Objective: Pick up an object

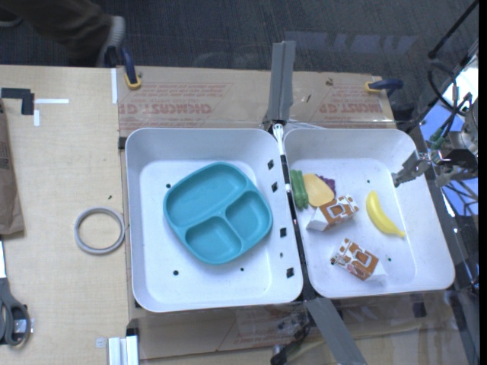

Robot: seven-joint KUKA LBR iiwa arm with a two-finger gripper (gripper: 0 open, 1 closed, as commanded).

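Yellow plastic banana (384,215) is the loose thing nearest the pincer (405,172). It lies just below it and slightly to its left in the camera view, on the floor of the right-hand white bin (426,280), so I judge it the likeliest target, though any object would satisfy the task. The pincer hangs at that bin's far right wall, apart from everything, with nothing gripped. Whether it is open or closed I cannot tell at this size and angle.

Further left of the pincer sits a small orange-and-white printed carton (335,213). A second, similar orange-and-white carton (356,261) lies below and left, nearer the bin's front wall. Farthest left, against the divider between the bins, is a tight cluster: a green pod-shaped toy (299,188), a yellow-orange wedge (318,191) and a bit of purple (328,182), touching one another. That crowding would probably make a clean grasp harder. The banana lies apart from its neighbours, with room on both sides.

Well beyond the cluster, the left-hand white bin (144,280) holds a teal divided plastic plate (218,211), lying flat and too broad for an easy pinch.

No pick has begun, and the descent is yet to come.
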